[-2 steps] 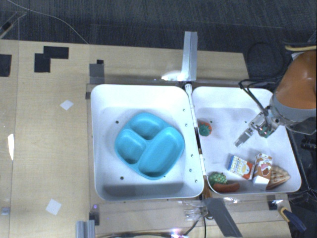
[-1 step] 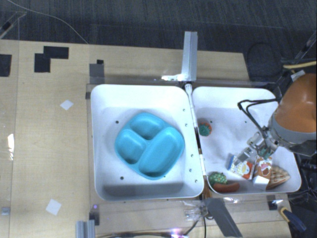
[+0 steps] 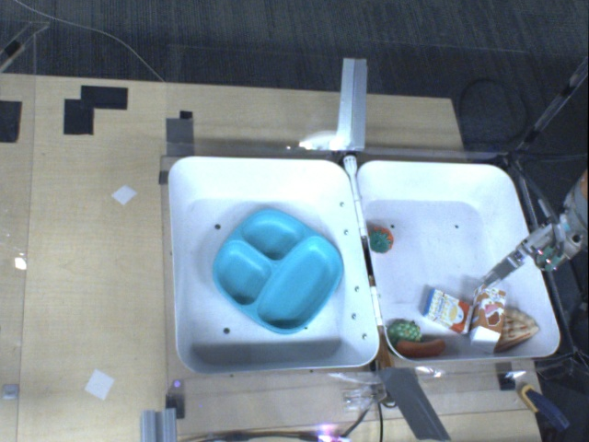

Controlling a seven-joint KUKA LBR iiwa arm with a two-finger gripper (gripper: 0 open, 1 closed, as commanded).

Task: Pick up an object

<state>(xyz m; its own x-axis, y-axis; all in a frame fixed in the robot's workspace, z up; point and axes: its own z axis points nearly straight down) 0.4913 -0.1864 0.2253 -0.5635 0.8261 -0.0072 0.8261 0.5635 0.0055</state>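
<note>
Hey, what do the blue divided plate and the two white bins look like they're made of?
The blue plate looks like moulded plastic with a smooth satin finish: even colour, rounded compartment edges, soft highlights. The left bin and right bin look like thin formed white plastic, matte to slightly glossy, with rounded corners; painted metal can't be ruled out.

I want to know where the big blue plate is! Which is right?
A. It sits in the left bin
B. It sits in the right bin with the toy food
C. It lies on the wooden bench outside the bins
A. The blue divided plate rests on the floor of the left bin, while the small toy foods lie in the right bin.
</note>
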